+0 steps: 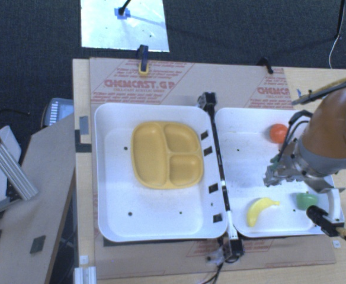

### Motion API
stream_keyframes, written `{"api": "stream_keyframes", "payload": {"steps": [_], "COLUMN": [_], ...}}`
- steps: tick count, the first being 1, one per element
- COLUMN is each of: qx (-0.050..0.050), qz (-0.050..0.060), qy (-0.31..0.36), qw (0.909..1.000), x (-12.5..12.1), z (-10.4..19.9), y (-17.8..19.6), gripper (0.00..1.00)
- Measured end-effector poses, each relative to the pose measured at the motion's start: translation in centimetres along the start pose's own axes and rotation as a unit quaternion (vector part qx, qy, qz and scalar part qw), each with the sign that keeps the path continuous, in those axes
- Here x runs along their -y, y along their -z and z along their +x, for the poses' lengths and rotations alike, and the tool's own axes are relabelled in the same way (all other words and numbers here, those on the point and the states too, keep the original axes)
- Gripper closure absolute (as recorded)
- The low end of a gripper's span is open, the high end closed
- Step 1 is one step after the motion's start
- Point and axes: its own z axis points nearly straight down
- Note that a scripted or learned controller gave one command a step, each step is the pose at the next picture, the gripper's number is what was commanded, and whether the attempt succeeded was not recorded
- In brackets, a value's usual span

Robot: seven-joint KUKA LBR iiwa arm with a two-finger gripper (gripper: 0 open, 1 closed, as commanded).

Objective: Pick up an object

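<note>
The right bin (244, 135) holds three small things. An orange ball (277, 133) lies near its far right side, a yellow banana (260, 209) near its front edge, and a green object (306, 200) at the front right, partly hidden by the arm. My gripper (275, 175) hangs low over the middle right of this bin, between the ball and the banana. It is a little above and to the right of the banana. I see nothing held in it.
The left bin (117, 212) holds a yellow divided plate (166, 154) in its middle. A black divider (215, 164) with clips runs between the bins. The arm's orange band (336, 120) overhangs the right bin's right edge.
</note>
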Motion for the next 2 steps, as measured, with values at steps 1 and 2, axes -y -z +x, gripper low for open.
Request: {"api": "stream_keyframes", "payload": {"steps": [1, 2], "qx": [0.0, 0.0], "qz": [0.0, -0.002], "qy": [0.002, 0.002], "qw": [1.0, 1.0], "x": [-0.1, -0.3], "z": [0.7, 0.9], "y": [4.6, 11.0], "gripper": [1.0, 1.0]}}
